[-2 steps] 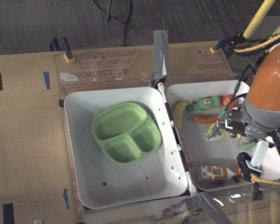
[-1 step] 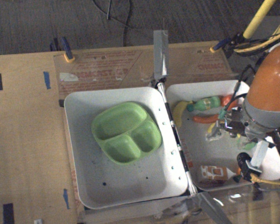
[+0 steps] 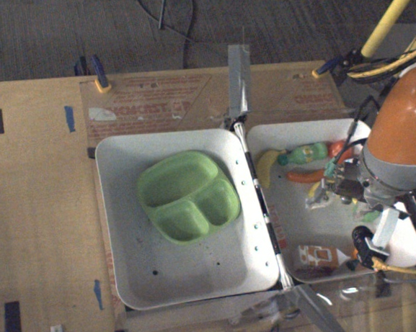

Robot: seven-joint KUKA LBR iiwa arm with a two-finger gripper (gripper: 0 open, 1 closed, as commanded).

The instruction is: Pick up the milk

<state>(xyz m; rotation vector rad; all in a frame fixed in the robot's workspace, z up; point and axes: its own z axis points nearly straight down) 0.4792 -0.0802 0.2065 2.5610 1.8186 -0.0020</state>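
Note:
The milk (image 3: 318,255) is a small white and orange carton. It lies flat near the front wall of the right bin (image 3: 301,273). My gripper (image 3: 322,193) hangs over the middle of that bin, behind the carton and apart from it. The grey arm with its orange band (image 3: 400,134) reaches in from the right and hides the bin's right side.
At the back of the right bin lie a yellow banana (image 3: 267,166), a green bottle (image 3: 304,153) and an orange carrot-like piece (image 3: 303,177), all close to the gripper. A green divided plate (image 3: 189,196) sits in the left bin (image 3: 131,277). Cables hang near the arm's lower right.

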